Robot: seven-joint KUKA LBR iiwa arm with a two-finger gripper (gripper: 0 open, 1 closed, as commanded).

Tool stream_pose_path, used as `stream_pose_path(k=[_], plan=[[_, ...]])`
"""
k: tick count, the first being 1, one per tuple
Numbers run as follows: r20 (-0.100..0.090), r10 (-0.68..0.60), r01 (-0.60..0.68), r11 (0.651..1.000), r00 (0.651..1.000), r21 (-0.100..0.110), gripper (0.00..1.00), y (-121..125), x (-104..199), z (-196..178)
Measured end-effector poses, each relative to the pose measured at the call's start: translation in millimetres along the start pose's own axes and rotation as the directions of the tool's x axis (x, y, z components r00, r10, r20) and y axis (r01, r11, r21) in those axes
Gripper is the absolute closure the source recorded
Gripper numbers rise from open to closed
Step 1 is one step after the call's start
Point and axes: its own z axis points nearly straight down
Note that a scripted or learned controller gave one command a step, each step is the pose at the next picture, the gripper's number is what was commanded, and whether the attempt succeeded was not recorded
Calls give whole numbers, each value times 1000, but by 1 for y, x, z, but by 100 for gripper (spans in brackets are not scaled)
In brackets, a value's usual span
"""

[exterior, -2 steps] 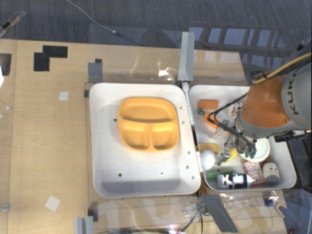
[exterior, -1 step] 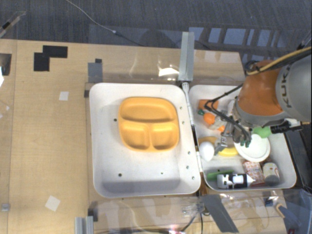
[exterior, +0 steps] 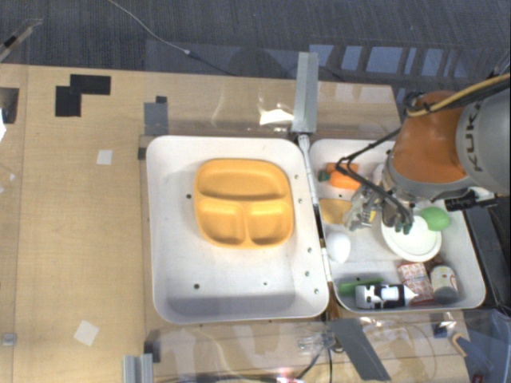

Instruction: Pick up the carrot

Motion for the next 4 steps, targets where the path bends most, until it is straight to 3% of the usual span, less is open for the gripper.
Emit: stream_pose_path(k=[1, 2, 3, 4], plan=[[-1, 0, 0, 1000, 1000, 0, 0, 0, 0, 0], [-30, 86, -86, 996, 996, 1, 0, 10, -42, 18], [-111, 333, -332, 943, 936, 33, 0, 12, -68, 17], [-84, 275, -274, 961, 958, 28, 0, 13, -62, 18]])
